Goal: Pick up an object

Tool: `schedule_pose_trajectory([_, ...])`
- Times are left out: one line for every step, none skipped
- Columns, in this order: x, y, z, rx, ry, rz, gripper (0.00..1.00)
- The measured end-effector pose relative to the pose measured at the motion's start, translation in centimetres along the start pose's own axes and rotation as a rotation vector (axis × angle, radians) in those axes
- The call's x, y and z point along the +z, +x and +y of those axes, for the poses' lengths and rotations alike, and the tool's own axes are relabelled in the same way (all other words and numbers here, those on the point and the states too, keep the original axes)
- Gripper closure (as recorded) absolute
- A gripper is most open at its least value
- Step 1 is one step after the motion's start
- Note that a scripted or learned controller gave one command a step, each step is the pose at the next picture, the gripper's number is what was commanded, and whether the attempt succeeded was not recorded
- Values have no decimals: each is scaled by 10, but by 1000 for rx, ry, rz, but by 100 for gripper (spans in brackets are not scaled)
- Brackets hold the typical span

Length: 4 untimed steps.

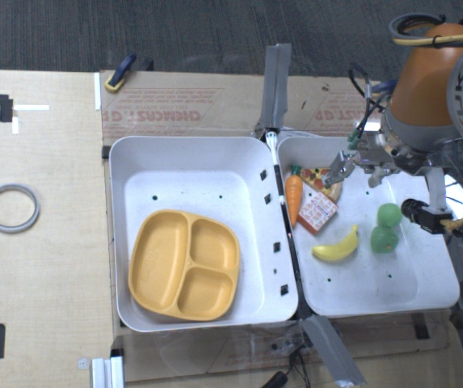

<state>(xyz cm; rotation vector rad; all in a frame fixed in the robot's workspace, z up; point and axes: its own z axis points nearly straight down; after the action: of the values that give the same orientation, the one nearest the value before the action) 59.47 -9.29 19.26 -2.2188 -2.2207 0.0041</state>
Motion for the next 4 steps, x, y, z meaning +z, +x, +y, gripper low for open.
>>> schedule_pose_trajectory([96, -27, -34, -85, -10, -2, 0])
schedule_pose_trajectory([87, -27, -33, -82, -12, 1, 100])
schedule_pose_trajectory([59, -31, -52, 64, -3, 0, 100])
schedule_pose_trajectory([45, -15, -36, -22, -2, 0, 100])
